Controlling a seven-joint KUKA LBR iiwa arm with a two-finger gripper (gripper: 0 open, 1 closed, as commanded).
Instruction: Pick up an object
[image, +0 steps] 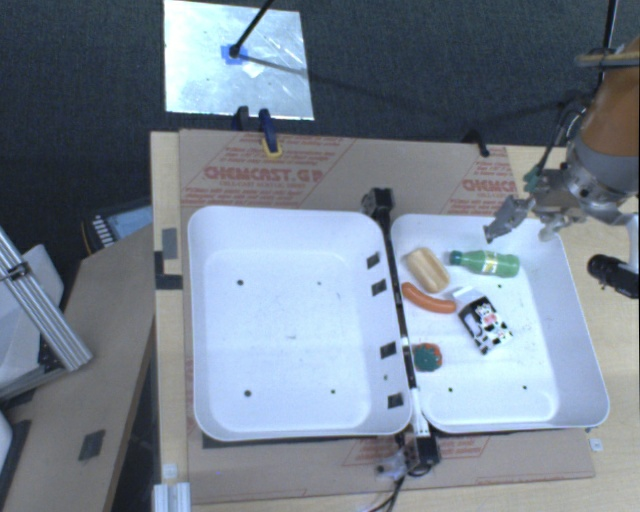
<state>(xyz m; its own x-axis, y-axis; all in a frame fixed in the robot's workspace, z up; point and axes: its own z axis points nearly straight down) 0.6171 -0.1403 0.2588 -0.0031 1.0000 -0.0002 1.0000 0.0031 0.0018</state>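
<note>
The right bin (560, 400) holds several items: a green bottle (486, 263) lying on its side, a tan bread roll (428, 268), an orange-red sausage (429, 299), a black and white box (485, 325) and a small teal and orange piece (427, 356) near the divider. My gripper (522, 227) hangs above the bin's far right corner, just up and right of the green bottle. Its two fingers are spread apart with nothing between them.
The left bin (210, 400) lies beside the right one, joined by black clips along the divider (395, 320). Both rest on a cardboard sheet (300, 165). A shiny metal plate (237, 60) lies on the dark floor beyond.
</note>
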